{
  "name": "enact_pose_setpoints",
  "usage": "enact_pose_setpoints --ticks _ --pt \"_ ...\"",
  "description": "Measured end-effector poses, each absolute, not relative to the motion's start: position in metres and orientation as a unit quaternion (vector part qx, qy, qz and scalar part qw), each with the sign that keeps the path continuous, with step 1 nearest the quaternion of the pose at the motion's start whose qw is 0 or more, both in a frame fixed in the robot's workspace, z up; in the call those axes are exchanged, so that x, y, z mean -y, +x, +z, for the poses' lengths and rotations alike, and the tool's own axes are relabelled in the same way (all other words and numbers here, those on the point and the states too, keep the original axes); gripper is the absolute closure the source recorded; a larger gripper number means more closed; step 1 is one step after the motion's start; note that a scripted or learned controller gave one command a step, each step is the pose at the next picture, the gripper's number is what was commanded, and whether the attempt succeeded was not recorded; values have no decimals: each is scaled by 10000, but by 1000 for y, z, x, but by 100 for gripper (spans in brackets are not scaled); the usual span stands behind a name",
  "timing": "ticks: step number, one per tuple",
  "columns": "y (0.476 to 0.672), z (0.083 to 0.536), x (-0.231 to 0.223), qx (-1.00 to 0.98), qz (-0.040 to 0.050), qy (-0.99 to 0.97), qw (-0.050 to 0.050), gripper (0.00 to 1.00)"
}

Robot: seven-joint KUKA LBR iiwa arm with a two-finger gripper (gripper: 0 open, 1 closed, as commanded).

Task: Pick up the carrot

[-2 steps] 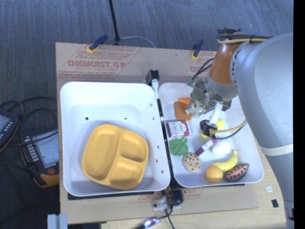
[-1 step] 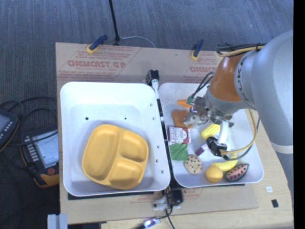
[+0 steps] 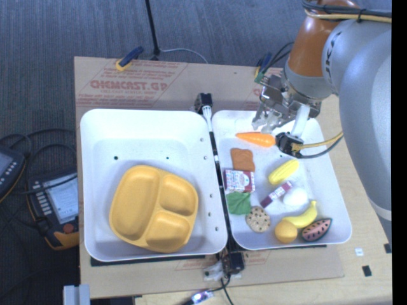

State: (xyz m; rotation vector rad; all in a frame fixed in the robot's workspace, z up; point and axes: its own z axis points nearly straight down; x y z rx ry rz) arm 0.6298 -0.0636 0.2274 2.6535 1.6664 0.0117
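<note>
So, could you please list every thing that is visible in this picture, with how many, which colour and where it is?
carrot: 1, orange, top of right bin, lying flat just below the gripper
cracker: 1, brown, right bin, under the carrot
snack packet: 1, red and white, right bin, left side
green leaf: 1, green, right bin, below the packet
cookie: 1, tan with dark chips, right bin, bottom
corn: 1, yellow, right bin, middle
small bottle: 1, white and dark red, beside a white egg
banana: 1, yellow, right bin, bottom
lemon: 1, yellow, bottom
watermelon slice: 1, red and green, bottom right corner
divided plate: 1, yellow, left bin
bins: 2, white, side by side
gripper: 1, grey, above the carrot
</note>
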Motion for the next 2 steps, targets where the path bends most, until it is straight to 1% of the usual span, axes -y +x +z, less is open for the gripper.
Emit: enact_pose_setpoints --ticks 1,2 --pt "638 103 97 -7785 -9 6277 7 100" --pt "587 184 45 -5121 -17 8589 -5 100"
